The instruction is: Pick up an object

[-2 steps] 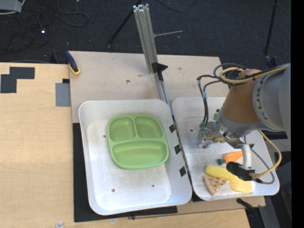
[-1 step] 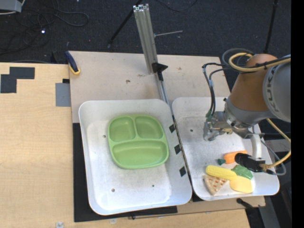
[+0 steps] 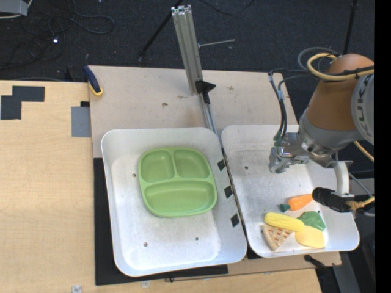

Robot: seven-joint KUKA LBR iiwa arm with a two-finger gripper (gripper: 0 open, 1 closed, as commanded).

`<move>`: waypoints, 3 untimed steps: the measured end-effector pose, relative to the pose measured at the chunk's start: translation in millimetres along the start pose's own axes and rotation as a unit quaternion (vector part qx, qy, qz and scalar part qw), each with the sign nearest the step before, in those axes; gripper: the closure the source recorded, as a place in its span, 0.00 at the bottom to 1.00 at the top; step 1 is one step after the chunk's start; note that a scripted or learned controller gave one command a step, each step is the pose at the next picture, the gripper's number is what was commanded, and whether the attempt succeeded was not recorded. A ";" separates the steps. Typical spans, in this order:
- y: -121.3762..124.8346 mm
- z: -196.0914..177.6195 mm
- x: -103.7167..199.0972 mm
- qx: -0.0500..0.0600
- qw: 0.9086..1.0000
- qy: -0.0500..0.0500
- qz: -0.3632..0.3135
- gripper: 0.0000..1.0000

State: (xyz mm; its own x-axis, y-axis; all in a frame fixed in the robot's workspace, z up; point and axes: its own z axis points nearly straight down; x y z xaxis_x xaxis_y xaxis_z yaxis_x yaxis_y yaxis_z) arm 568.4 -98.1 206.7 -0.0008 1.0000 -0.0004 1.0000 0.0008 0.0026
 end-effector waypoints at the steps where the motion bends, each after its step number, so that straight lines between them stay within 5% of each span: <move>1: 1.0 -37.9 -1.3 0.000 1.000 0.000 0.000 1.00; 3: 20.4 -45.3 100.4 0.002 1.000 0.001 -0.002 1.00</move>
State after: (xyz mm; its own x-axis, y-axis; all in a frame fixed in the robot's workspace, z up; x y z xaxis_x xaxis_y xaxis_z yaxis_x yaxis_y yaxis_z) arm 588.6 2.3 252.0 -0.0051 1.0000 0.0019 1.0000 0.0051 -0.0013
